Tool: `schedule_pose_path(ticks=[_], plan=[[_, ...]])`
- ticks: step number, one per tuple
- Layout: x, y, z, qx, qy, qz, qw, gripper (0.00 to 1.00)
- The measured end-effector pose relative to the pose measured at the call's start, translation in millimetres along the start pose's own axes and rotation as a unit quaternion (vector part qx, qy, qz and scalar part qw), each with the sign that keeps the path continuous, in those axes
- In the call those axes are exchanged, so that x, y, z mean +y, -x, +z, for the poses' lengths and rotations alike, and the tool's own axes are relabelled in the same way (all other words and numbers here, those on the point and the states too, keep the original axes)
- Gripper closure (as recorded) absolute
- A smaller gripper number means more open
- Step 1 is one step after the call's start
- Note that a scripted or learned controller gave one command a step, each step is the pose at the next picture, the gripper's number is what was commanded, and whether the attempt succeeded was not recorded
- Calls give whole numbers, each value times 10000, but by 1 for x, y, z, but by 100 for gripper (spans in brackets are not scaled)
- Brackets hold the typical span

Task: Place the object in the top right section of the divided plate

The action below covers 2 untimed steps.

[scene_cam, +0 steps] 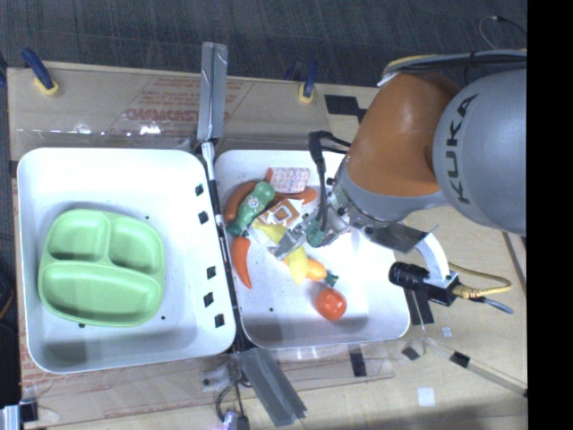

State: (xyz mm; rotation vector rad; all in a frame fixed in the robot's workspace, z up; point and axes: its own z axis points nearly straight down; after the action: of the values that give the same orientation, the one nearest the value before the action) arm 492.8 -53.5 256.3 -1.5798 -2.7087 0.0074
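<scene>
A: Starting big: grey-and-orange arm reaching in over the right bin, wrist low above the toy pile near that bin's centre.

B: And the left bin alongside on the worktop, carrying just the green divided plate, set toward its left edge.

A: Target there being the top right section, the small compartment nearest the wall between the bins.

B: Gripper down among the food. Fingers apart or together? Impossible to tell, tips lost in the clutter.

A: Nothing visibly clamped, then. Likely object: the yellow piece or the white-and-orange box, both right under the wrist, in the bin's middle. Can't say which.

B: Crowded spot. Green pepper toward the top left corner, orange pepper along the left edge, red tomato alone near the bottom edge.

A: So, for doing this well: close on one piece only, squarely across its narrow side, not on two neighbours at once.

B: Then lift straight up, high enough to clear the rims, before any sideways travel.

A: Check for something truly between the tips before crossing.

B: And lower close over that small compartment before releasing; easy to roll across the ridge into the next section otherwise.
</scene>
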Motion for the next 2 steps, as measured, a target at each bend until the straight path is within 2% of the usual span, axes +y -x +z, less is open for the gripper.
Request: schedule_pose_path(ticks=[1, 2], plan=[[43, -39, 31, 3, 2, -1795, 9838, 100], [94, -60, 55, -13, 14, -2719, 9623, 100]])
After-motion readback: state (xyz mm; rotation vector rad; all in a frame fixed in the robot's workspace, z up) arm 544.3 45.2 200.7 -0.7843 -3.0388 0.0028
